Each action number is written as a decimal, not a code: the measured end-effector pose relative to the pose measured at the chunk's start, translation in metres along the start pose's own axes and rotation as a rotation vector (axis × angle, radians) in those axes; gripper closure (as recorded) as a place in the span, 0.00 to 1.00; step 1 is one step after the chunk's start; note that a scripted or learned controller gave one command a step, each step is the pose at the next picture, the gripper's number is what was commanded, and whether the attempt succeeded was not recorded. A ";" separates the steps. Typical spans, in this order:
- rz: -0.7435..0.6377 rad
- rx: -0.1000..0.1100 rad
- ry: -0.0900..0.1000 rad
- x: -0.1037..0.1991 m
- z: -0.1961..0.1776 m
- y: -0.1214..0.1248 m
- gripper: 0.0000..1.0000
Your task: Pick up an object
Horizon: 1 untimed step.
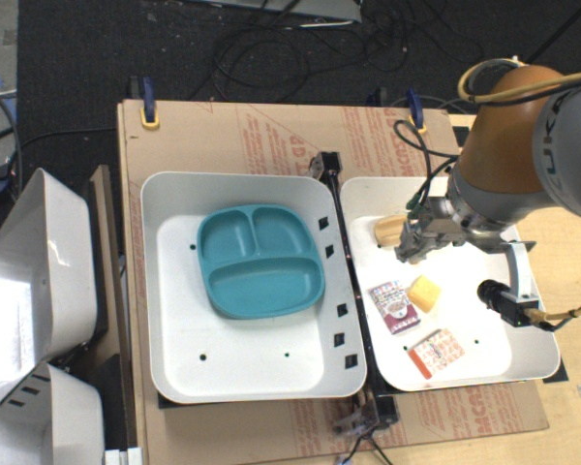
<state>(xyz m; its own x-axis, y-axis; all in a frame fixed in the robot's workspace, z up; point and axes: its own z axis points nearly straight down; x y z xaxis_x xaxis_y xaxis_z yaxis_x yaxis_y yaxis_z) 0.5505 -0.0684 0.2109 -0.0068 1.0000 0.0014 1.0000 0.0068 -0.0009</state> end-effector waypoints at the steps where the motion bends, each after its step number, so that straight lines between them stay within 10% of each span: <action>1: -0.001 0.002 0.000 0.051 0.005 -0.011 1.00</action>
